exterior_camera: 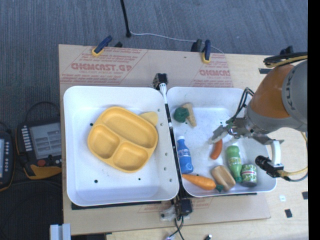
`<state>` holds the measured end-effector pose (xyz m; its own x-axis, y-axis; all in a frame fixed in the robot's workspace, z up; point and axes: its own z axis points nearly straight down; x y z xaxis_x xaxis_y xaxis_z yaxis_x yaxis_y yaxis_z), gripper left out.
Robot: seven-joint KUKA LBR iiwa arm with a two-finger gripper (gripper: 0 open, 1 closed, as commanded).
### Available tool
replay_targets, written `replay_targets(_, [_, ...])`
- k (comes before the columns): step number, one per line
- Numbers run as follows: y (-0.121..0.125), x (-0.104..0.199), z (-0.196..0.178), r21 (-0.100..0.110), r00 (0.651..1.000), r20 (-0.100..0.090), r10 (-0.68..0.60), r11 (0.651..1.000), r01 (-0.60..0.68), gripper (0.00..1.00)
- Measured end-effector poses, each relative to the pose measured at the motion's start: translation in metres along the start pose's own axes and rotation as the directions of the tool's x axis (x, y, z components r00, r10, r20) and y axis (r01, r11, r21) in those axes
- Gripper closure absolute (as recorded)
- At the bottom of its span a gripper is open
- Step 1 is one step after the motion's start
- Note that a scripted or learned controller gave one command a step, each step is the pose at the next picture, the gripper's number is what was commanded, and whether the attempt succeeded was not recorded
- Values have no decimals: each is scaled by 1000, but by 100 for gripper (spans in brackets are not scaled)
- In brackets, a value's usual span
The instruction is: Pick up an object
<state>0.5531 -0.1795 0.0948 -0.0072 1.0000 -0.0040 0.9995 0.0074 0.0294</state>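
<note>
— Grey carpet, a cardboard-topped bench [75, 74], two bins. Which thing is likeliest?

— That small orange sausage [216, 149] in the right bin [200, 95], long axis running near-to-far, slightly tilted.

— And the tool [223, 130]?

— Just beyond its far end, fingers spread and empty; green bottle [233, 156] just right.
</note>
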Motion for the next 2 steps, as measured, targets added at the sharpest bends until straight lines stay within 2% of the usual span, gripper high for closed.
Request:
replay_targets(1, [-11,0,0,-4,1000,8,2,1000,-2,0])
replay_targets(2, [-34,-27,-1,-2,1000,5,1,1000,-1,0])
